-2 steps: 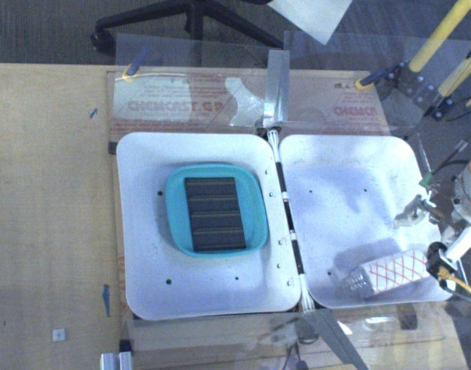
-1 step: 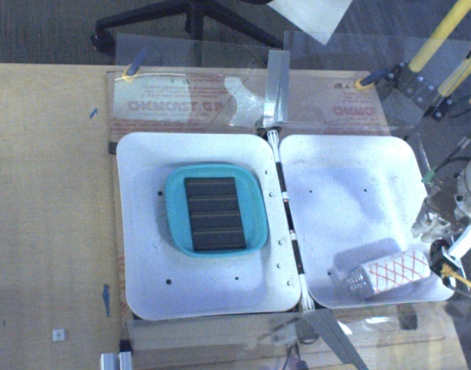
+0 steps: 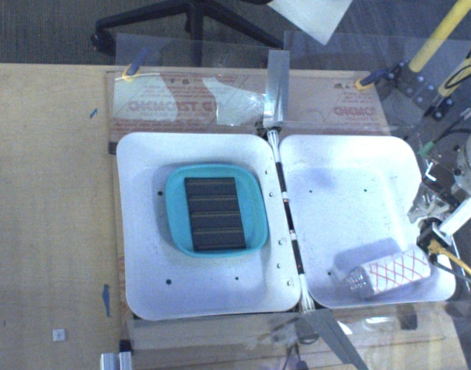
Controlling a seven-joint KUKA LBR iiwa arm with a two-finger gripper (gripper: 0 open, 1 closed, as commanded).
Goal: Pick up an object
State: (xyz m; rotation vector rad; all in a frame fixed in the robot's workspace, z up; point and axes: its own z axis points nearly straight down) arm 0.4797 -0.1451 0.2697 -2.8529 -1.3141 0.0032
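Gripper [image 3: 429,208] at the outer rim of the nearer bin [image 3: 351,176], I can't tell how open it is or whether it holds anything, red-latticed packet [image 3: 391,271] lying near it toward the camera, teal dish [image 3: 255,206] carrying a dark ridged block [image 3: 214,213] well apart in the farther bin [image 3: 142,168]

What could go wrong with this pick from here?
The lying bottle hugs the right bin's lower right wall, so the hand, near that rim, may strike it. The bottle's rounded body may roll or slip from a grasp. In the left bin, the dark block rests on a teal dish, which may shift.
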